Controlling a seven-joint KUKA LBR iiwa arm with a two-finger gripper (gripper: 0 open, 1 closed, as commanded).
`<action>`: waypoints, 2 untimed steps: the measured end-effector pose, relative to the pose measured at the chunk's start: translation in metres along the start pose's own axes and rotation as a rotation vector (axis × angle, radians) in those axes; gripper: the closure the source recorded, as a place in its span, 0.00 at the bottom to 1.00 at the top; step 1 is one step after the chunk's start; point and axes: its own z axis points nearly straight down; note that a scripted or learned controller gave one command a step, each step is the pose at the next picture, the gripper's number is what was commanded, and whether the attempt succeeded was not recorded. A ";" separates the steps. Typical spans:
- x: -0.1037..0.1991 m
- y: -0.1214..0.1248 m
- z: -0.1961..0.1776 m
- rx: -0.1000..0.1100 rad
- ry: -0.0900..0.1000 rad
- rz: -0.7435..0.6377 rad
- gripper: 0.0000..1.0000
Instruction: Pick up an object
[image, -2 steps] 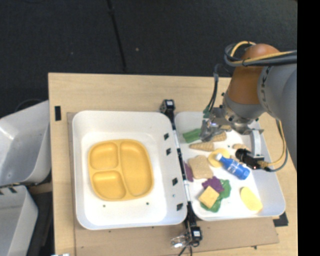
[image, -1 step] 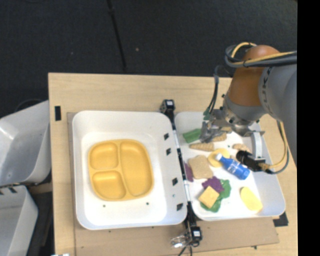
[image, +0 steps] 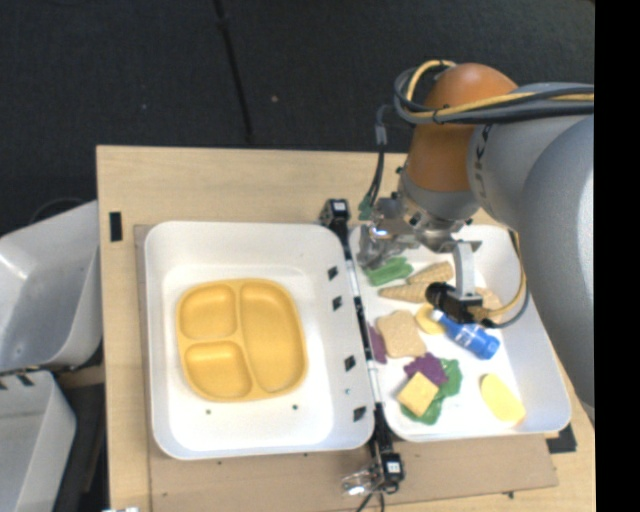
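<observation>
My gripper (image: 384, 246) hangs low over the far left corner of the right bin (image: 540, 400), below the orange band of the arm. Right under it lies a green pea pod (image: 388, 270), and a tan cone-shaped piece (image: 422, 282) sits just to the right of the pod. Nearer the front of that bin are a slice of bread (image: 400, 334), a blue bottle (image: 471, 338), purple grapes (image: 428, 366), a yellow block (image: 419, 396) on a green leaf (image: 449, 380), and a yellow lemon (image: 502, 398). I see nothing lifted off the bin floor.
The left bin (image: 160, 400) holds a yellow divided plate (image: 241, 338). A small purple piece (image: 378, 344) lies against the right bin's left wall. The bulky grey arm covers the right bin's far right side.
</observation>
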 end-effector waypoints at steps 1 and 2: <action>-0.007 -0.009 -0.035 0.007 -0.003 0.007 1.00; 0.098 -0.019 -0.078 -0.001 0.004 -0.004 1.00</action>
